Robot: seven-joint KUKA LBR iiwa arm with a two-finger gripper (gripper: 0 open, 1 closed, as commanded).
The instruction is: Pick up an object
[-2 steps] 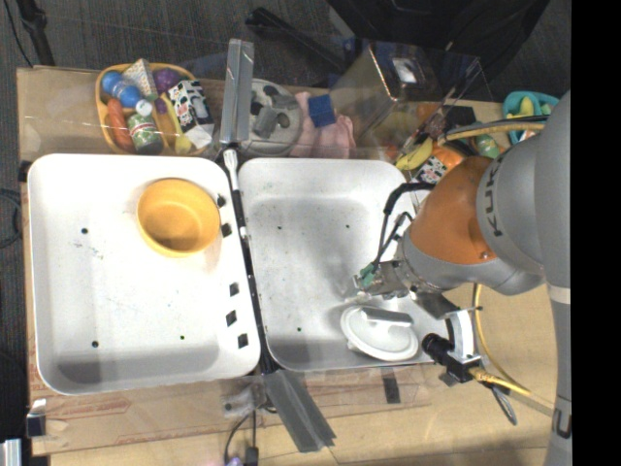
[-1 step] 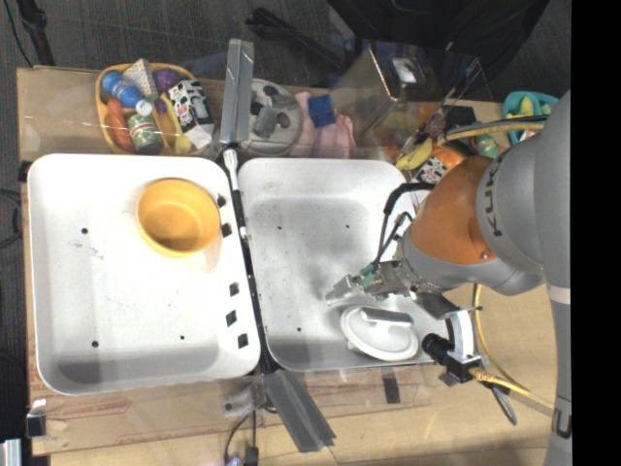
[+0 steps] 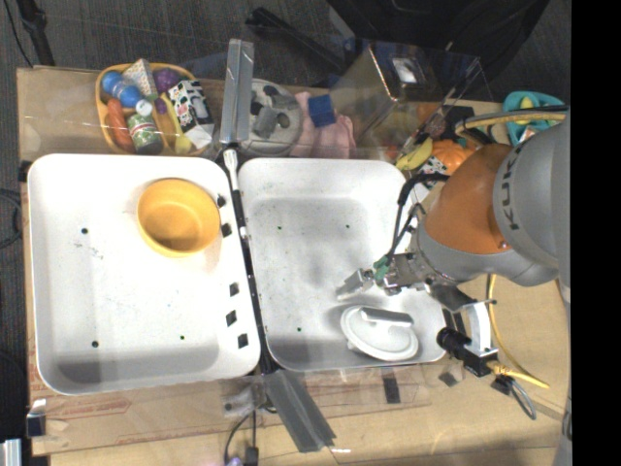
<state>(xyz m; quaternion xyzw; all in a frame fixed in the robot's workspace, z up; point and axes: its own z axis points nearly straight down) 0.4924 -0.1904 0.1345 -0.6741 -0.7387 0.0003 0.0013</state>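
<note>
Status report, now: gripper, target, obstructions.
Gripper low in right bin, nothing seen between fingers. White dish just below it, on bin floor. Yellow bowl in left bin, well clear.

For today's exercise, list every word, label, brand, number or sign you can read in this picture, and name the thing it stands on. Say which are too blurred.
"KU" or similar: dark letters run down the grey arm at the right edge, cut off; only a guess.
Basket behind the left bin: printed packets, too small to read.
Clear box: a small label, too blurred to read.
Nothing else is legible.
</note>
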